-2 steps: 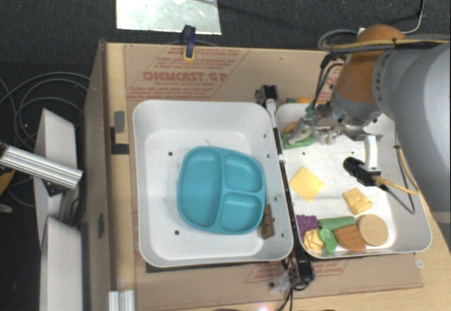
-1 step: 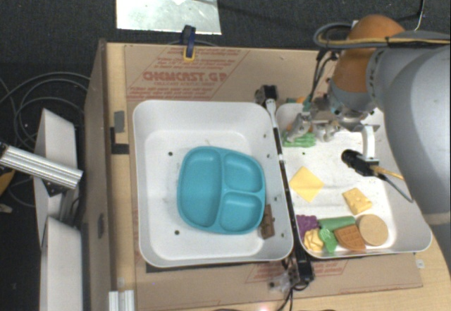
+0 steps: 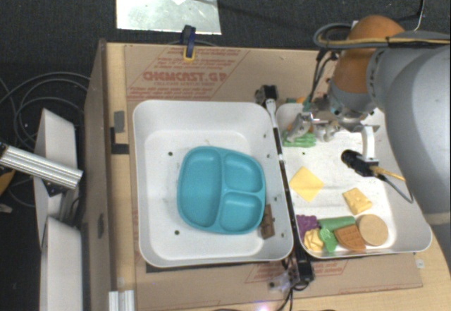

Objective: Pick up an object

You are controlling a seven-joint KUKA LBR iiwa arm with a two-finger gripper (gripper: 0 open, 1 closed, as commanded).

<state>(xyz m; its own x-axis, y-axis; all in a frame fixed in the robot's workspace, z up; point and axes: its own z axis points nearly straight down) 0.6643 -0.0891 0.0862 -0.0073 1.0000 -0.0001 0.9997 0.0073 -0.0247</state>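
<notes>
Poised low over the back of the right bin (image 3: 416,235), hunting a pick.

Gripper (image 3: 315,126) down at the far-left corner, just above or touching a green piece (image 3: 301,139); impossible to tell whether parted or closed on anything. Toy food spread loose across the floor for easy reach: yellow slice (image 3: 306,183) mid-bin, cracker (image 3: 356,199), round cookie (image 3: 373,229), purple grapes (image 3: 306,223) at the near edge. Blue divided plate (image 3: 220,190) resting alone in the left bin (image 3: 151,161), likely a drop spot.

Right bin crowded at the near edge, open mid-floor

Food pieces (image 3: 343,232) line the right bin's (image 3: 416,232) near wall; bare floor lies around the yellow slice (image 3: 306,183).
</notes>
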